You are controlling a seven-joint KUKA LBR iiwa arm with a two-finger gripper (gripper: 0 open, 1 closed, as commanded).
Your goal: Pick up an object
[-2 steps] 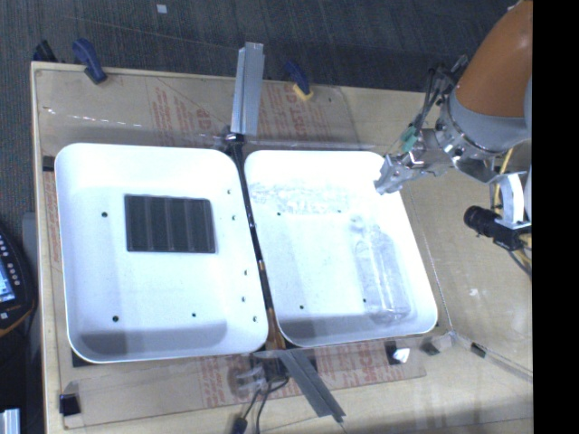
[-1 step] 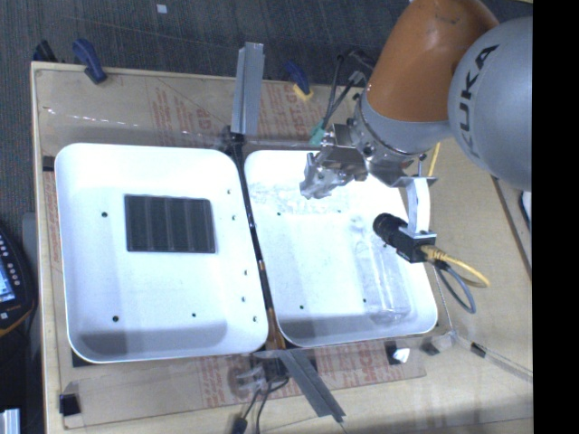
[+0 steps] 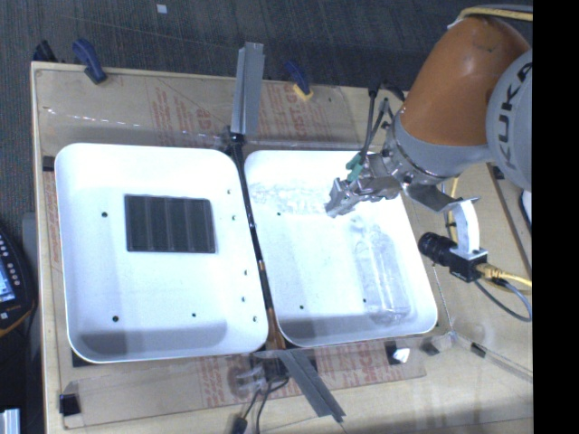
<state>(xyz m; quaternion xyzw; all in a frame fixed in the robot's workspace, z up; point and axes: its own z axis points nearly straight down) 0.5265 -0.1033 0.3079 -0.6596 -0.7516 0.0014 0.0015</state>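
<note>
Gripper state: I cannot tell how my gripper (image 3: pixel 336 202) is set.
Gripper position: above right bin (image 3: pixel 308 328), near its far edge.
Clear bottle (image 3: pixel 380 274): lying near right edge.
Left bin (image 3: pixel 81 328): dark ribbed block (image 3: pixel 170 223) at centre.

Robotics lab: clamped bench (image 3: pixel 63 107), white bins (image 3: pixel 81 165), KUKA arm (image 3: pixel 470 80).

Arm (image 3: pixel 470 89): grey, orange band above wrist, entering from upper right of frame, angled down-left. Gripper (image 3: pixel 336 202): right of frame centre, tip pointing down-left.
</note>
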